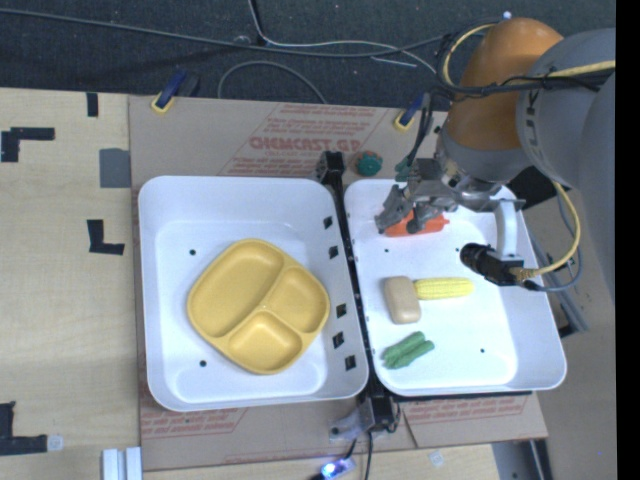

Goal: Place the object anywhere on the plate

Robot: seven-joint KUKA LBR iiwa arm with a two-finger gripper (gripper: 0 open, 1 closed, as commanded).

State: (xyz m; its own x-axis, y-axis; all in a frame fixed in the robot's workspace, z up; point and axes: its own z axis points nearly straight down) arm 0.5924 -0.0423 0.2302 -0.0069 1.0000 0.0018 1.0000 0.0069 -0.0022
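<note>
- We record a yellow three-compartment plate (258, 305) lying flat in the left bin (160, 268), set at a slant; nothing rests in its compartments.
- We note the right bin (530, 358) touching the left one along their shared edge.
- In the right bin we find a tan bread roll (402, 299), with a yellow corn cob (443, 288) touching its upper right side.
- A green pea pod (407, 350) lies near the front of that bin, just below the roll.
- At the back of the right bin the gripper (412, 211) is down over an orange object (422, 225), which shows just beneath it.
- We cannot tell whether the fingers are apart or closed, nor whether they touch the orange object.
</note>
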